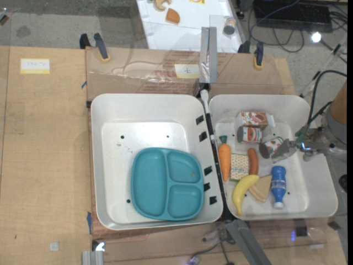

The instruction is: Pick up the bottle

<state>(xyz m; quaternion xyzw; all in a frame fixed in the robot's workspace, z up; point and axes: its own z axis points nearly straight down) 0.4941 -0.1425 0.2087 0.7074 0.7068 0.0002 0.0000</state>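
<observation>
Two white bins side by side on the bench. Left bin (pixel 105 148) holds a teal divided tray (pixel 166 184), three compartments, lying flat toward the near side.

Right bin (pixel 322 195) is crowded: a red and white carton (pixel 255 118) at the far end, a small can (pixel 251 133) just before it, a carrot (pixel 224 162) along the left wall, a cracker (pixel 239 166) and a sausage (pixel 253 161) beside it, a banana (pixel 243 191) and a bread wedge (pixel 260 189) nearest me.

The blue bottle (pixel 278 186) lies flat in the right bin, white cap toward the near edge, touching the bread wedge.

Gripper (pixel 285 146) reaches in from the right, low over the bin, just beyond the bottle's far end. A grey and red rounded object (pixel 271 147) sits at its tip; whether the gripper is open or closed I cannot tell.
</observation>
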